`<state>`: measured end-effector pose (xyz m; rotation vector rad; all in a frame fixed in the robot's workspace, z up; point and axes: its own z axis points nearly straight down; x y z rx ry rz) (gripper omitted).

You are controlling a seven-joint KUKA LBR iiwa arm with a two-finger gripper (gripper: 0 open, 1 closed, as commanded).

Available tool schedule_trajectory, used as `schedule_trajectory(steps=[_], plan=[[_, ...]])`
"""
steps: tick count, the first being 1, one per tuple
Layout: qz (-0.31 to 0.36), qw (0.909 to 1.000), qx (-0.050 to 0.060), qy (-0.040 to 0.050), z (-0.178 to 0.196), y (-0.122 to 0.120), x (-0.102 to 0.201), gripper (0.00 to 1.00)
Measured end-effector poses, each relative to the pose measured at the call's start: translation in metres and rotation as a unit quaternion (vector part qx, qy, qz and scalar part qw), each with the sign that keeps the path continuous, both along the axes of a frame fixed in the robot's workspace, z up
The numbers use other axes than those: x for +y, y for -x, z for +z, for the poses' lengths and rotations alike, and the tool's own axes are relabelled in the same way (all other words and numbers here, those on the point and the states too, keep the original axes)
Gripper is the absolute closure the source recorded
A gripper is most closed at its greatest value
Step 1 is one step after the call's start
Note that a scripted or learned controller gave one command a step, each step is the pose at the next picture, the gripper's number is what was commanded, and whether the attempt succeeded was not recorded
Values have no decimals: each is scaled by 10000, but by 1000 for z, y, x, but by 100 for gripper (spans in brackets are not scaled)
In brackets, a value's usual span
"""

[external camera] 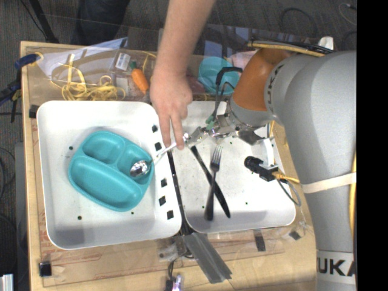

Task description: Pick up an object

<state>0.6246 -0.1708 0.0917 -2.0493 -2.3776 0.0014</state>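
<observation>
A robotics lab: a grey KUKA arm (315,102) reaches over a plywood counter (36,59) bearing two white bins (54,132), with cables (85,86) beyond the bins.

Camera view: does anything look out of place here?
Yes. A person's hand reaches in from the top and holds a spoon over the teal tray in the left bin, beside the robot's end effector.
</observation>
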Motion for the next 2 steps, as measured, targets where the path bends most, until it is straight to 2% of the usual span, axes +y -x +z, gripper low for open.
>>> schedule_trajectory(steps=[1, 2], plan=[[25, 10000, 2, -3, 11, -1, 1, 100], [25, 10000, 3, -3, 10, -1, 1, 0]])
